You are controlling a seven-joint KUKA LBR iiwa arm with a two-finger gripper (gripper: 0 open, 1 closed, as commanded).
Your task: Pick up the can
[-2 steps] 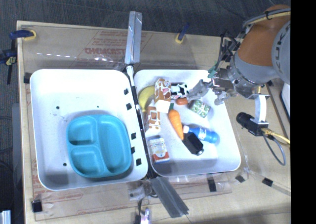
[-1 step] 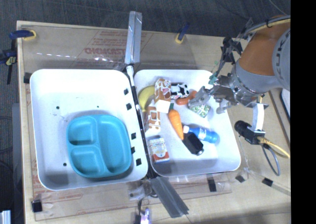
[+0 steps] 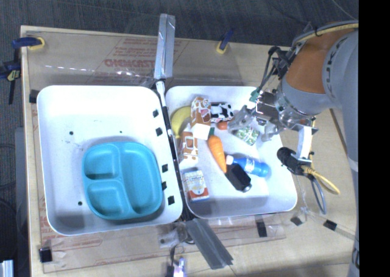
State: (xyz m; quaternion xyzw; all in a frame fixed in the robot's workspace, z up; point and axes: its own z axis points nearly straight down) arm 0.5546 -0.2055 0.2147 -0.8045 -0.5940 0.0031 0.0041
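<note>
From above, the counter (image 3: 73, 50) carries two shallow white bins side by side. The left bin (image 3: 61, 111) holds a blue divided plate (image 3: 122, 178) lying toward its near edge. The right bin (image 3: 277, 193) is crowded: a banana (image 3: 177, 119) against its left wall, a brown patterned carton (image 3: 200, 111) and a black-and-white cow toy (image 3: 221, 111) near the far edge, another small carton (image 3: 189, 145) beside the left wall, and an orange carrot (image 3: 216, 152) lying in the middle. A flat snack packet (image 3: 195, 184) rests near the near-left corner. Just right of the carrot lies a blue bottle (image 3: 251, 166) on its side, with a black cylinder, probably the can (image 3: 238, 178), touching it on the near side, tilted and lying down toward the near edge of the bin. The arm (image 3: 317, 68) comes in from the right, and its fingers (image 3: 248, 128) hang over the far-right part of the right bin, above a small green-and-white packet (image 3: 247, 135). I cannot tell whether they are wide or closed. They are apart from the can.
</note>
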